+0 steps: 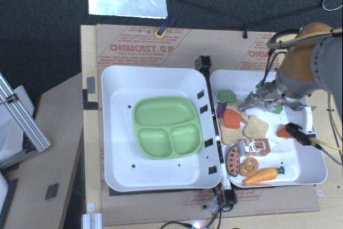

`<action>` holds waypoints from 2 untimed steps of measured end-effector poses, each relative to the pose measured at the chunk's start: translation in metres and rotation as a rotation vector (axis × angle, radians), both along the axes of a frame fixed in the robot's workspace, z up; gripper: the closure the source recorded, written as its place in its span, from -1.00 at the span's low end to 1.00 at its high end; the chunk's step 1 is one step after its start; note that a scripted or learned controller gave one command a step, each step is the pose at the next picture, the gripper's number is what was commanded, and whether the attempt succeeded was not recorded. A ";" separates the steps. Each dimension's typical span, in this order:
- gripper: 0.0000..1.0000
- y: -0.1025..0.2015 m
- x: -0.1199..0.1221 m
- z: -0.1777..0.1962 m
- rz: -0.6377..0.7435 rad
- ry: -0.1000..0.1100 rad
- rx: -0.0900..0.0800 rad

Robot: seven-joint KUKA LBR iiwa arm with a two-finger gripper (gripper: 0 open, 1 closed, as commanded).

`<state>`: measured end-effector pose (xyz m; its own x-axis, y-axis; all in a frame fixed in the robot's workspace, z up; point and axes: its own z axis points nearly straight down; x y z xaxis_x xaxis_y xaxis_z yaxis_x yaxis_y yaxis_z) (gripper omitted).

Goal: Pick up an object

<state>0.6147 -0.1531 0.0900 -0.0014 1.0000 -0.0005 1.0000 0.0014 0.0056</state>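
White bins, claw — perhaps open — above toys

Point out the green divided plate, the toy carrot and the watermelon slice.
green divided plate (155, 113): camera view, floor of its large upper compartment.
toy carrot (261, 175): camera view, middle of its orange body.
watermelon slice (232, 159): camera view, centre of its red flesh.

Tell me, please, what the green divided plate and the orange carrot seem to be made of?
The green divided plate looks like moulded plastic, matte and evenly coloured. The orange carrot seems a plastic toy, smooth with a faint sheen, though rubber cannot be ruled out.
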 end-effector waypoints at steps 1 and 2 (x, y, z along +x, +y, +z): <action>1.00 -0.001 0.001 0.013 0.001 -0.005 -0.003; 1.00 0.001 -0.005 0.073 0.001 -0.001 -0.001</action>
<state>0.6093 -0.1525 0.1630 -0.0025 1.0000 -0.0014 1.0000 0.0025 0.0061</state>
